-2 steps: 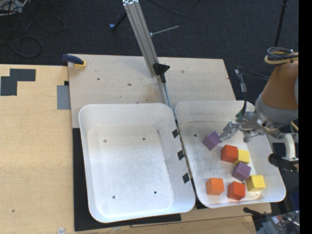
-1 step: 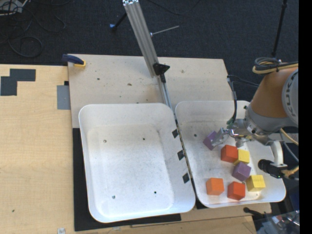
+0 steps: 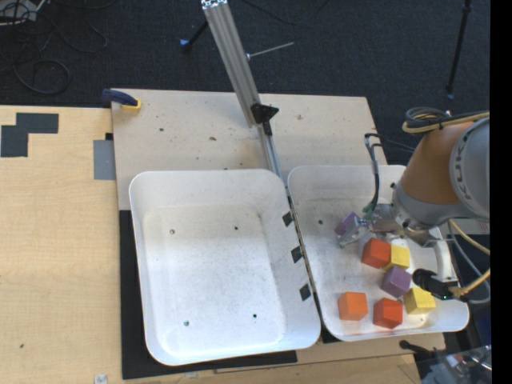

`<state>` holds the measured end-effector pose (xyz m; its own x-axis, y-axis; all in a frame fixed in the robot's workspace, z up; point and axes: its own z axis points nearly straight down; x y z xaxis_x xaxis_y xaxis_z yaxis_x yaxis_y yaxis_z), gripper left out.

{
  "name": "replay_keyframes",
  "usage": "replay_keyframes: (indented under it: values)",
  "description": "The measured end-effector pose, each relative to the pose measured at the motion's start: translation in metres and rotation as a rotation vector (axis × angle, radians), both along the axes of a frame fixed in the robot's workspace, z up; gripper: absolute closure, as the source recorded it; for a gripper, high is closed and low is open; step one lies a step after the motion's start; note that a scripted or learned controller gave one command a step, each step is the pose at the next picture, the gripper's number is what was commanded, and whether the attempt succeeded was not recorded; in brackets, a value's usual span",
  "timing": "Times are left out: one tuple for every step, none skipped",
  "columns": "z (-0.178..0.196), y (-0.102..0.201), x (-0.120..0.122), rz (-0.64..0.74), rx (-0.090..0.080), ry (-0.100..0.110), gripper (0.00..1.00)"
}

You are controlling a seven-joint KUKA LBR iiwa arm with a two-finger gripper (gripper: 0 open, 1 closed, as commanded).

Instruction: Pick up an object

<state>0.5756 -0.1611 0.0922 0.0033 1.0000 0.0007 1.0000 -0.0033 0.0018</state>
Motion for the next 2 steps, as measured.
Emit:
replay_keyframes:
  values:
    - [0.010, -0.001, -0.001, -0.007, 0.001, 0.002, 1.00]
    - [0.063, -0.001, -0.010, -0.007, -0.001, 0.000, 1.00]
